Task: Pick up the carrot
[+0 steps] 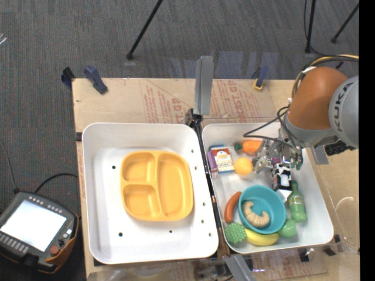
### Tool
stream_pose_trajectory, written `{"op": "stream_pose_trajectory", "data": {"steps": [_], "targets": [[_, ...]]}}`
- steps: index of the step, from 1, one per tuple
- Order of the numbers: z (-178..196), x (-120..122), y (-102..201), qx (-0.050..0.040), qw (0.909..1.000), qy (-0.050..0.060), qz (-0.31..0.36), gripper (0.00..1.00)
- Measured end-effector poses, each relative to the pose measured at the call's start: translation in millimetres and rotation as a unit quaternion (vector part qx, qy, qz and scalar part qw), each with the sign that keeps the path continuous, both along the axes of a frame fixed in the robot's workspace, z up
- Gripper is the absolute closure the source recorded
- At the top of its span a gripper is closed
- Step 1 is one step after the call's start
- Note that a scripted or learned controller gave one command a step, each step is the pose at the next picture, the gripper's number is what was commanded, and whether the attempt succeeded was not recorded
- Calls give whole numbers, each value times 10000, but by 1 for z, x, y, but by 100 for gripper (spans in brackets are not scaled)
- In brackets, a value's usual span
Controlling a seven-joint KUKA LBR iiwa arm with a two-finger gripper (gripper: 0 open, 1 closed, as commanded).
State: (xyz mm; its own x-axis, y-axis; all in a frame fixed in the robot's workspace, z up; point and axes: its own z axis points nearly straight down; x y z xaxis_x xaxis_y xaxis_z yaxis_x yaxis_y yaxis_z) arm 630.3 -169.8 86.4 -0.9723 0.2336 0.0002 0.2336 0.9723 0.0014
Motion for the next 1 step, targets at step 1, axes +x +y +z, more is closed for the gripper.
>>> {"op": "stream_pose_trajectory", "data": {"steps": [1], "targets": [[1, -1, 0, 3, 10000, 33, 7, 0]]}}
